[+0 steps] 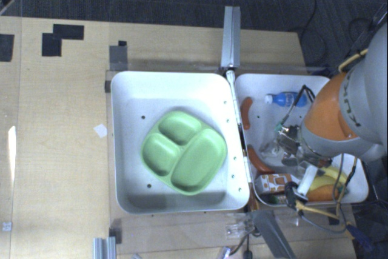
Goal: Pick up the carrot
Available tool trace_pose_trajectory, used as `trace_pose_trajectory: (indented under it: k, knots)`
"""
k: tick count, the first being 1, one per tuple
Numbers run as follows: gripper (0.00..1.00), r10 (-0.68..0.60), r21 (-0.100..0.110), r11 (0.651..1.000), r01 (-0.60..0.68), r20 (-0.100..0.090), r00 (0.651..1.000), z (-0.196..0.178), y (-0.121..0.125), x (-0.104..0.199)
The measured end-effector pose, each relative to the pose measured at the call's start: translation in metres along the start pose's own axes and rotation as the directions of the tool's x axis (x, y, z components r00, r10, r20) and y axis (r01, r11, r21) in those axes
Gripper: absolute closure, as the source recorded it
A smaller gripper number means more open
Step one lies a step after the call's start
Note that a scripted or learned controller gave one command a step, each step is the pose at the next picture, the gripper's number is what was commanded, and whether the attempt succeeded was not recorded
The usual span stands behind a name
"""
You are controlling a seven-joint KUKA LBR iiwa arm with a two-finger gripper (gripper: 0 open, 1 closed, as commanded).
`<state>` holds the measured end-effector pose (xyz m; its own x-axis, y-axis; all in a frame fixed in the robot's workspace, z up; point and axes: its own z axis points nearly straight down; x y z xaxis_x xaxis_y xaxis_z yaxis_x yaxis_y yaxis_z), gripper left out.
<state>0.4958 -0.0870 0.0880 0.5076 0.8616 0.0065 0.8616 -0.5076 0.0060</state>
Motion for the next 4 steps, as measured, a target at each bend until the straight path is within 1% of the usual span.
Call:
trace_pose_trajectory:
  k: [1, 2, 3, 4]
  knots:
    - [1.00, -0.002, 0.000, 1.000, 0.002, 0.001, 1.000, -0.008, 0.001, 0.001]
    - [1.00, 0.174, -0.007, 0.985, -0.174, -0.004, 0.985, -0.002, -0.003, 0.001]
    - [1.00, 0.166, -0.003, 0.986, -0.166, -0.002, 0.986, -0.008, -0.004, 0.002]
    - [1.00, 0.253, 0.010, 0.967, -0.253, 0.013, 0.967, -0.009, 0.038, 0.018]
